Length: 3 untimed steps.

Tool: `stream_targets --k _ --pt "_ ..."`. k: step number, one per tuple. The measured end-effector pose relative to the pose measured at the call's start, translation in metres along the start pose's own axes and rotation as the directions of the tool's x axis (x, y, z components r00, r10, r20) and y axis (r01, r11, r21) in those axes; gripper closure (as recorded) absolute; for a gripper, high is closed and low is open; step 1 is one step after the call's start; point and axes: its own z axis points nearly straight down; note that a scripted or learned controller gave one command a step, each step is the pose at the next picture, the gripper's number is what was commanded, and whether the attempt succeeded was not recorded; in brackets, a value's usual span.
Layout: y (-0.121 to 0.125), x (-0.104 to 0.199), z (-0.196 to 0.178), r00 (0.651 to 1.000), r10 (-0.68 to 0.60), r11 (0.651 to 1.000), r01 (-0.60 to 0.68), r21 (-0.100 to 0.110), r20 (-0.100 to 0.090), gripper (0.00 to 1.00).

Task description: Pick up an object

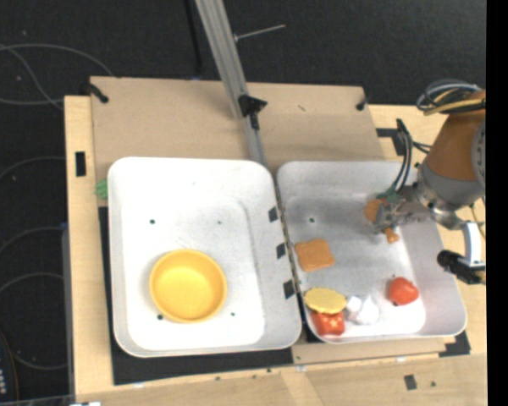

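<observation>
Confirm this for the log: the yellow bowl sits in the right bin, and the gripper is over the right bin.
Not quite. The camera view shows the yellow bowl in the left bin, not the right bin. The rest stands: the gripper is over the right bin.

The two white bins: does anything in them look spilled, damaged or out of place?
Nothing stands out. The yellow bowl sits upright in the left bin. In the right bin, the orange square lies flat and the red ball rests apart.
</observation>
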Motion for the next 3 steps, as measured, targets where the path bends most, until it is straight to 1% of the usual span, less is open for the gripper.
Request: stream_targets --k 2,3 --pt "-0.001 0.0 -0.129 1.0 -0.005 1.0 0.005 -0.005 -0.001 1.0" --pt "0.0 -0.001 -0.127 1.0 -0.006 1.0 0.006 0.001 -0.002 1.0"
